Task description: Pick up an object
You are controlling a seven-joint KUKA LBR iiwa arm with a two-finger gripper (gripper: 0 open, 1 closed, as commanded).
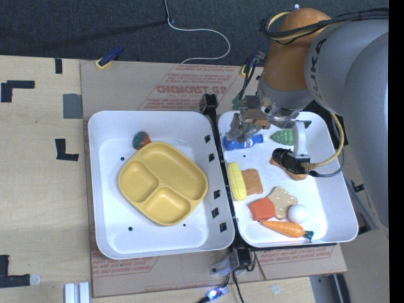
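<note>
Fingers of my two-finger gripper (242,133) sit low in the right white bin (334,201), right over a small blue plastic object (243,143); I can't tell if they're spread or pinched. Just below lies a yellow corn cob (236,180); the yellow divided plate (163,182) sits in the left bin (104,188).

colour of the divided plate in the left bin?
Yellow. The divided plate lies in the left bin, best seen in the camera view.
</note>
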